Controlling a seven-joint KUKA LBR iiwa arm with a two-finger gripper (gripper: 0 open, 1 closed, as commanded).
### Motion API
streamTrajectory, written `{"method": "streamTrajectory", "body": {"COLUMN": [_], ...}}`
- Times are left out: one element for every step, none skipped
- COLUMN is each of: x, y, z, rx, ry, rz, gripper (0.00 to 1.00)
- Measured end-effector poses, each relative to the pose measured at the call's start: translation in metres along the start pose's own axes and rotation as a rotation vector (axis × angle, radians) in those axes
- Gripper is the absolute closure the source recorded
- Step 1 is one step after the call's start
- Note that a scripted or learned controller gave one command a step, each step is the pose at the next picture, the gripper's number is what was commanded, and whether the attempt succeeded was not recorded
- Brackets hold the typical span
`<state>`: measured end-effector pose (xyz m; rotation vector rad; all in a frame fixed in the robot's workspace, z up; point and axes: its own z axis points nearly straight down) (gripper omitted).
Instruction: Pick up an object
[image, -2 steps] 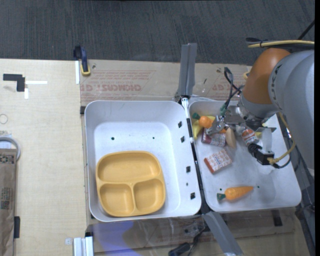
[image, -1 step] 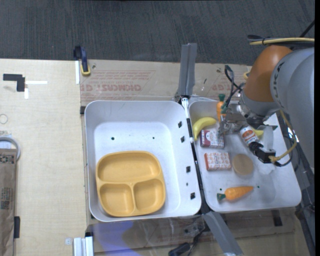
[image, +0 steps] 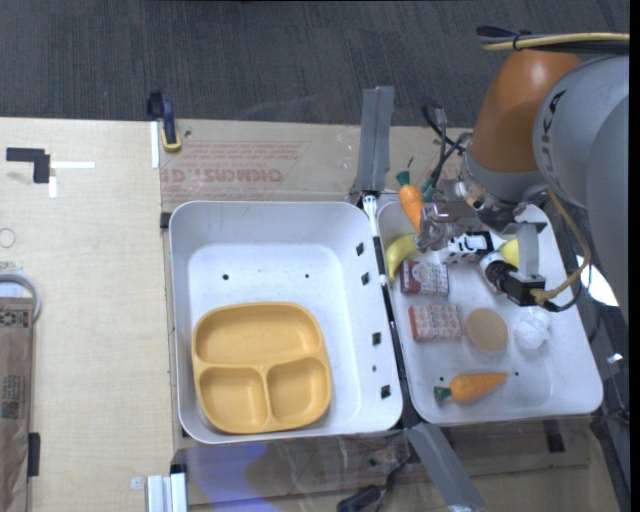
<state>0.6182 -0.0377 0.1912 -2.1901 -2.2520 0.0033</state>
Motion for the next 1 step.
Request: {"method": "streamTrajectory", "body": {"x": [-0.0203], "y": [0.0301], "z": [-0.0622], "rx": [-0.001], "ry": [-0.001], "rz": [-0.022], "gripper": [1.00]}}
